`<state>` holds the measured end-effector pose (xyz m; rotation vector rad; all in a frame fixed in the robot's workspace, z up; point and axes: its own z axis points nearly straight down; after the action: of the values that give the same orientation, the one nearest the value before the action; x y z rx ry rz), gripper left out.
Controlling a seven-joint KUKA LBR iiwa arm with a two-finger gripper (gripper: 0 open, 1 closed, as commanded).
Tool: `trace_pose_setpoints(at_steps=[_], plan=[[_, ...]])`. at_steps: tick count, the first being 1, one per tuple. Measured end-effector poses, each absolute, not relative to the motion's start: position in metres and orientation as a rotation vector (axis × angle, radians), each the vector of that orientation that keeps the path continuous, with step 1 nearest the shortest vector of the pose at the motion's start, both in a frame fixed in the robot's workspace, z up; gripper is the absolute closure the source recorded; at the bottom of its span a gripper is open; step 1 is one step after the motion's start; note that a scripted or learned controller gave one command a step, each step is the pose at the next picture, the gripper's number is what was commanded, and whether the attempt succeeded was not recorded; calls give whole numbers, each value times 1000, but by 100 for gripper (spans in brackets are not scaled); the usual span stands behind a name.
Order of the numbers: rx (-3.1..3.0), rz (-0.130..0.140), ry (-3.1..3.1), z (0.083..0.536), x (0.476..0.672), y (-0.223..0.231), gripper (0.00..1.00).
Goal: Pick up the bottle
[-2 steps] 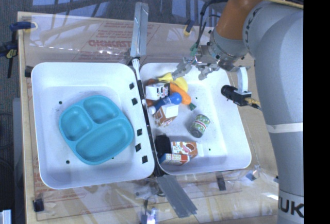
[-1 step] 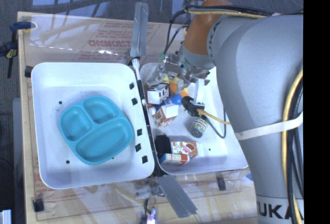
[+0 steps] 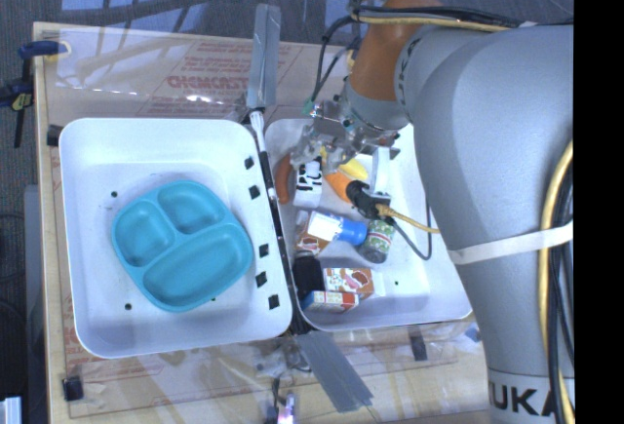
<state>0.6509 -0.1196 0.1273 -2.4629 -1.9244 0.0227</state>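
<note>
Because the small bottle with a blue cap (image 3: 343, 231) lies crowded among packets in the right white bin (image 3: 429, 295), a neighbour could be seized instead; the gripper (image 3: 327, 147) hangs above, its state unclear.

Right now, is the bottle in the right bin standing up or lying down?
Lying down. The bottle rests on its side among the clutter in the right bin, blue cap pointing right, below the gripper.

Robotics lab: KUKA arm (image 3: 487, 169); clamped bench (image 3: 146, 71); white bins (image 3: 88, 217).
</note>
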Motion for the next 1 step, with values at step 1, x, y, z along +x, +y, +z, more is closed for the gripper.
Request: trace_pose_setpoints(at_steps=[1], plan=[[-2462,22,-1926,128,651,-119,0]])
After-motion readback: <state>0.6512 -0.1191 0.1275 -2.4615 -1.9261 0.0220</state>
